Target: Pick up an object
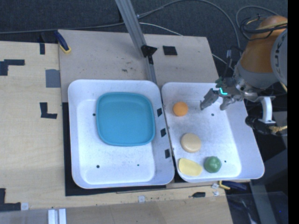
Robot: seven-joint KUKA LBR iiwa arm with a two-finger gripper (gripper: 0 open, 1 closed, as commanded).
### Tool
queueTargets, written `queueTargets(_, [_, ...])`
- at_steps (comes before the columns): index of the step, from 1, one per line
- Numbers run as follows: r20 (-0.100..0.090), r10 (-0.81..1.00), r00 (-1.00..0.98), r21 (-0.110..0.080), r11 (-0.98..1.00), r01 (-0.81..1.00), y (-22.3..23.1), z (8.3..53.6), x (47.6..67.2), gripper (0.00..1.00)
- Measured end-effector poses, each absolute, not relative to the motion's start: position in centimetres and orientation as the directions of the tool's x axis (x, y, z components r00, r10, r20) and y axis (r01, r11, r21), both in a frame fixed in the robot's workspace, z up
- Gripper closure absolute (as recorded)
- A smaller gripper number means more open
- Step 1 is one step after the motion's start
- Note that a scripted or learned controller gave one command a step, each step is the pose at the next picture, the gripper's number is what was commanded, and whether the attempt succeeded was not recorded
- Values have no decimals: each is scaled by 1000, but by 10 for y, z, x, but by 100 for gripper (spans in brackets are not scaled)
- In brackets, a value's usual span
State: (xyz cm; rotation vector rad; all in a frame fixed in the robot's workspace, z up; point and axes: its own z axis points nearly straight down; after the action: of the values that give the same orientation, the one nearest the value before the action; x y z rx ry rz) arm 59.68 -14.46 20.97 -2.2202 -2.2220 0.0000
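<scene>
In the right bin [233,139] lie an orange ball [180,108] at the far left, a beige round object [191,142] in the middle, a yellow piece [189,167] at the near left and a green ball [212,164] beside it. My gripper [216,101] hangs over the bin's far right part, to the right of the orange ball and apart from it. Its two dark fingers are spread open with nothing between them.
A blue square plate [125,118] lies in the left bin [84,162]. A slanted metal pole [135,27] rises from the bench behind the bins. Cables run across the dark floor at the back right.
</scene>
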Motion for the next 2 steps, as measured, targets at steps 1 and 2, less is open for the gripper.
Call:
queueTargets(1, [0, 1000, -1, 0, 1, 1000, -145, 210, 597, 0])
queueTargets(2, [1, 1000, -1, -5, 1, 1000, -140, 162, 604, 0])
